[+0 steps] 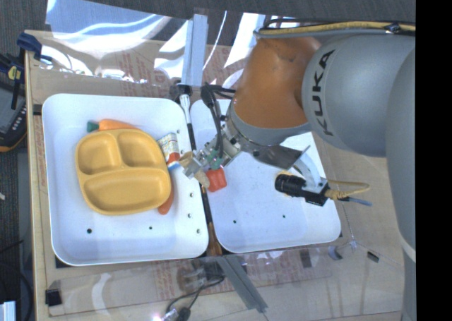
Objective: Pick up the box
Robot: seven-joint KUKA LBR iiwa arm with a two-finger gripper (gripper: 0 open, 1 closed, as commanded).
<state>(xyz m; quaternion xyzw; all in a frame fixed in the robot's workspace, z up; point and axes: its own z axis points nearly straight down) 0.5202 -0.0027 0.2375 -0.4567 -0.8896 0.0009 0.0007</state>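
Glossy white bins point(56, 171); end effector point(205, 161) grip unclear beside small box point(169, 147).

A pale wooden table point(39, 192) with faint reddish printing carries two shallow white plastic bins set side by side, their inner rims touching. The left bin point(70, 231) lies square on the table; the right bin point(282, 238) sits just beside it. Sheets of clear, shiny plastic film point(106, 27) cover the table's far edge.
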